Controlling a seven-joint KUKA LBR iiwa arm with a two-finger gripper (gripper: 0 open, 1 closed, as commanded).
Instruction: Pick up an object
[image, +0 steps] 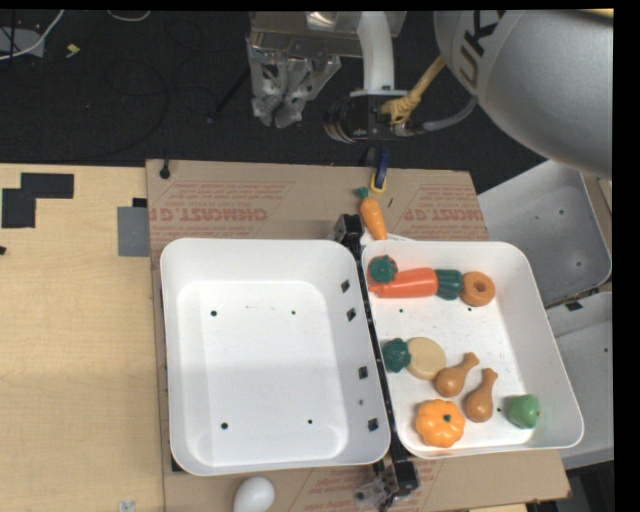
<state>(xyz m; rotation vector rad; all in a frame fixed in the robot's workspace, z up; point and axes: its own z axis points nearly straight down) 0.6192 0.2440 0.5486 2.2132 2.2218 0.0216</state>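
Note:
My gripper (288, 98) hangs high at the back, above the dark floor behind the left bin (190, 300), with nothing seen in it. The right bin (545, 330) holds several toy foods: a red-orange carrot (405, 283) with green ends, a donut (479, 289), a beige disc (427, 357) next to a green piece (397, 354), two drumsticks (455, 375) (481, 393), a pumpkin (440, 422) and a green pepper (522, 409). All of them lie well in front of and to the right of the gripper.
A small orange carrot (373, 217) lies on the cardboard just behind the right bin's back left corner. A white egg (254, 494) rests on the bench in front of the left bin. The big grey arm (540, 70) fills the upper right.

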